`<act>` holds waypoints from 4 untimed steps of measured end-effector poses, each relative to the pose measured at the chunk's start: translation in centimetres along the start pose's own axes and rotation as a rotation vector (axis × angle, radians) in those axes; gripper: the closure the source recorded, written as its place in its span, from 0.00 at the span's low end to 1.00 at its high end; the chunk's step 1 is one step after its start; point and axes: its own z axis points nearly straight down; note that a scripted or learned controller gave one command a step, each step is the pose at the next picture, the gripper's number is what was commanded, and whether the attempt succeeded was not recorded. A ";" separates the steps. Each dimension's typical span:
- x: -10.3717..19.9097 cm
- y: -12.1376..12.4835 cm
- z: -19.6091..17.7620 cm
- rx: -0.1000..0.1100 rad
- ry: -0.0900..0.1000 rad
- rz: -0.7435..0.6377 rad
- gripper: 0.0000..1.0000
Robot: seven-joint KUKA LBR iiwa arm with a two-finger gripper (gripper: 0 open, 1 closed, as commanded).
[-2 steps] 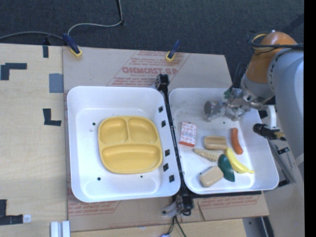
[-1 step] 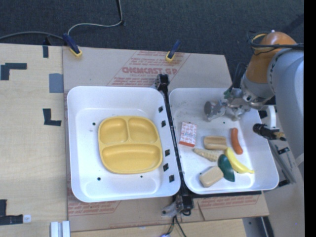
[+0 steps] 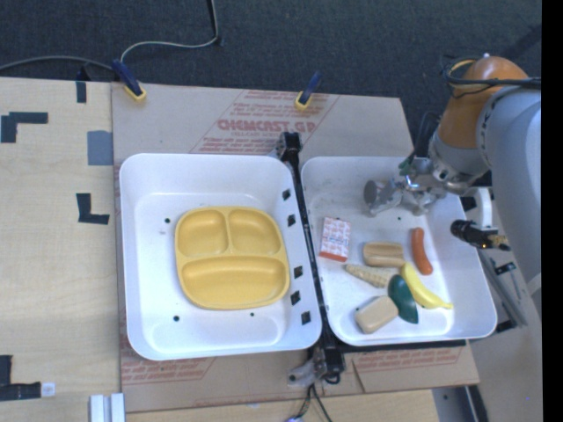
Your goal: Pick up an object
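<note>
Arm (image 3: 493,121): grey with an orange band; it comes in from the right, over the far side of the right bin
Gripper (image 3: 378,197): down low in the far part of the right bin, above bare white floor; I cannot tell if it is wide, narrow or holding something
Right bin (image 3: 471,331): holds all the small toys, and they sit in its near half
Packet (image 3: 334,238): red and white, just beside the wall between the bins
Tan roll (image 3: 383,254): in the middle, near the gripper but apart from it
Red sausage (image 3: 421,251): just right of the tan roll
Corn piece (image 3: 369,276): pale, lying just under the tan roll
Banana (image 3: 425,292): yellow, near the right wall
Green toy (image 3: 404,299): pressed against the banana
Tan block (image 3: 376,314): closest to the front, beside the green toy
Left bin (image 3: 141,236): holds one yellow plate (image 3: 231,258) with three parts, lying flat in the middle
</note>
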 end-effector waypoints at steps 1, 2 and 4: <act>-0.1 0.0 0.0 0.001 0.002 -0.001 0.00; 0.0 0.0 0.0 -0.001 -0.001 0.001 0.00; 0.3 -0.1 0.0 -0.003 -0.007 0.003 0.00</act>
